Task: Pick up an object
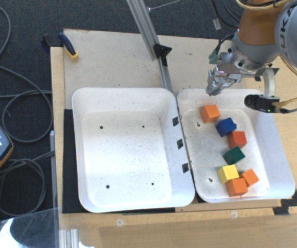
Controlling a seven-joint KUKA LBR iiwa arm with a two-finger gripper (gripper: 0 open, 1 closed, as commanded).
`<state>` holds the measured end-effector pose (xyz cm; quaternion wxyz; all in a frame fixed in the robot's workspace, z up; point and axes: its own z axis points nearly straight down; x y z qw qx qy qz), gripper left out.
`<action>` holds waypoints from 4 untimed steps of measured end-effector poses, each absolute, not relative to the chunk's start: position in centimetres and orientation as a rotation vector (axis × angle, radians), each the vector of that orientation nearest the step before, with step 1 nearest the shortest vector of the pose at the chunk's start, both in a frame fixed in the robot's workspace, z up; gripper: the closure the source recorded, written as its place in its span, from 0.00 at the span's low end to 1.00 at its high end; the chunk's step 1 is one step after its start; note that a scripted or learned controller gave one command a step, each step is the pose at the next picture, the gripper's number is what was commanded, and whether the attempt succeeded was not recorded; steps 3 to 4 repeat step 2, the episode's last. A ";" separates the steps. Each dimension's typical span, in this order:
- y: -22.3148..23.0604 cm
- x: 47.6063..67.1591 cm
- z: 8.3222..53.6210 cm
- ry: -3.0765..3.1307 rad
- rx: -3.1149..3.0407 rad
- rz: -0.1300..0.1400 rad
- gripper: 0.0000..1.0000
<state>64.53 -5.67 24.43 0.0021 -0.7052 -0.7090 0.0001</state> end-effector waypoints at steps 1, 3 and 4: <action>-0.5 63.0 23.5 -2.225 -2.211 0.001 1.00; 5.0 61.8 23.5 -2.226 -2.211 0.000 1.00; 5.0 61.8 23.5 -2.226 -2.211 0.000 1.00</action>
